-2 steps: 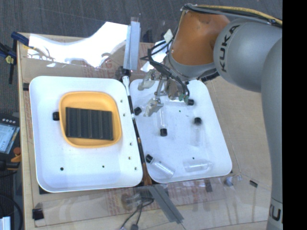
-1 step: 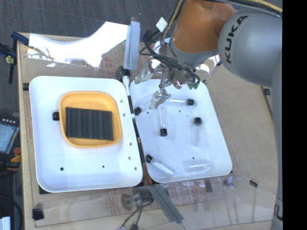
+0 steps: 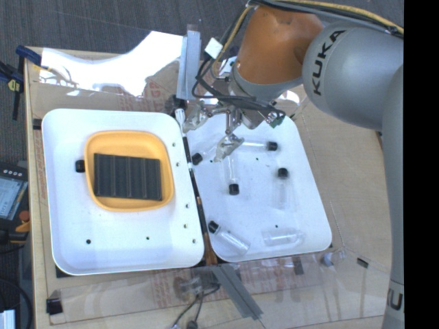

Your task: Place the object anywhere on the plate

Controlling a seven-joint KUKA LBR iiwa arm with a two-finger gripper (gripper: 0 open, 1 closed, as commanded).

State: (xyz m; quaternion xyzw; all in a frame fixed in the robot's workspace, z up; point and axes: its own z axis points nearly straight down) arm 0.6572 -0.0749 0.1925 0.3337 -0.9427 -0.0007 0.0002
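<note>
Your hand (image 3: 230,132) sits over the top-left part of the right bin (image 3: 312,204), hanging from the grey arm (image 3: 357,67) with its orange band (image 3: 274,43). You can't tell whether it's apart or together; the metal parts there blur into each other, and nothing can be made out clamped in it.

Task things: clear vials with black caps are scattered in the right bin. One vial (image 3: 254,144) lies just right of the hand, its cap at the right end. Another (image 3: 282,184) lies further right, cap at its upper end. A third (image 3: 226,236) lies near the bottom-left corner of that bin, and a fourth (image 3: 281,237) lies just right of it near the bottom edge. A small black cap (image 3: 233,189) sits mid-bin and another (image 3: 197,159) by the left wall.

The yellow plate (image 3: 127,146) is in the left bin (image 3: 68,238), carrying a dark ribbed rectangular block (image 3: 129,177). A small black piece (image 3: 80,166) sits just off the plate's left rim. Both bins rest side by side on the bench (image 3: 357,204), touching along the middle.
</note>
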